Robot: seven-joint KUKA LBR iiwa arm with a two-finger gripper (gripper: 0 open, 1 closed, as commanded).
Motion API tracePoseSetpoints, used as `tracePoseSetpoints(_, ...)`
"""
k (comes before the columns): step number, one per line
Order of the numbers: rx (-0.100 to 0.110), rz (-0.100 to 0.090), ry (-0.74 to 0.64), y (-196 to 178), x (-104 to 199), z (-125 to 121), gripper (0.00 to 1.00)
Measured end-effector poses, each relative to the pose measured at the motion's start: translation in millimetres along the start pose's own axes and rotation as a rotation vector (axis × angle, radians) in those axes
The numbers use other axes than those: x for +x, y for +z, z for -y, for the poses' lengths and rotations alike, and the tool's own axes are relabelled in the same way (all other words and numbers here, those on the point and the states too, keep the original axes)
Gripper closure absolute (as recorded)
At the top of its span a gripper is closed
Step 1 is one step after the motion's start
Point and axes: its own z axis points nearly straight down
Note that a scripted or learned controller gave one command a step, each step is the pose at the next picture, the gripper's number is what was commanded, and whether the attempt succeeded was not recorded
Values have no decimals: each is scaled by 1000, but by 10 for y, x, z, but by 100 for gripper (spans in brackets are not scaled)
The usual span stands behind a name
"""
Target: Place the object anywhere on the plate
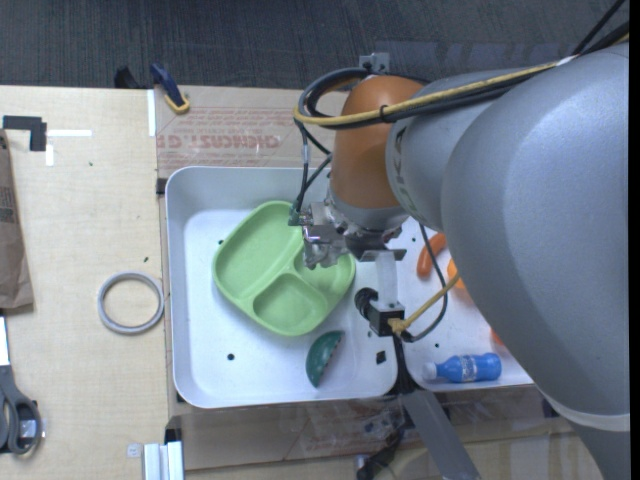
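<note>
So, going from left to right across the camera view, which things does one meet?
Scissors → tape ring → green plate → dark green object → blue bottle.

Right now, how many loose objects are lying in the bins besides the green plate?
3 visible: a dark green leaf-shaped piece in the left bin below the green divided plate, plus an orange carrot-like piece and a blue-capped clear bottle in the right bin. The arm may hide more.
</note>
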Motion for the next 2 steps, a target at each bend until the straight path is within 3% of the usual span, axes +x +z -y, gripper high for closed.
tracePoseSetpoints(1, -4, 0, 1, -1900, -846, 417, 100)
tracePoseSetpoints(2, -1, -1, 3, -658, -355, 889, 100)
